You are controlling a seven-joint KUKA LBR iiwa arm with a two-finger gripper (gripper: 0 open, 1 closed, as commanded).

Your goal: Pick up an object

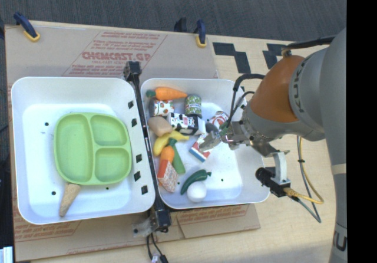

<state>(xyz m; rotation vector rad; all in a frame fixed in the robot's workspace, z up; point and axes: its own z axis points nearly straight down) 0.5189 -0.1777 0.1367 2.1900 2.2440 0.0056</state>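
1. We see two white bins side by side on the surface (277, 197). The left bin (23, 138) holds a green divided plate (92, 148) and a cone-shaped piece (69, 199) at its near edge.
2. The right bin (247, 188) is crowded with toy food along its left half: a carrot (169, 93) at the far side, a small can (193, 104), a banana (165, 141), a green pepper-like piece (194, 179) and a white egg (197, 192) nearest us.
3. The arm comes in from the right, orange band (280, 94) over the bin's right wall. The pincer (217, 135) sits low among the items near the bin's middle.
4. Just by its tip lies a small red, white and blue carton (200, 148), tilted. We judge this the likely target, since it lies a little apart from the pile, which leaves room for the fingers.
5. Whether the pincer is spread or pressed together we cannot tell; wrist and clutter hide it. We see nothing clearly pinched.
6. Our judgement: the grasp is not yet secured. Neighbouring pieces lie close and could be nudged.
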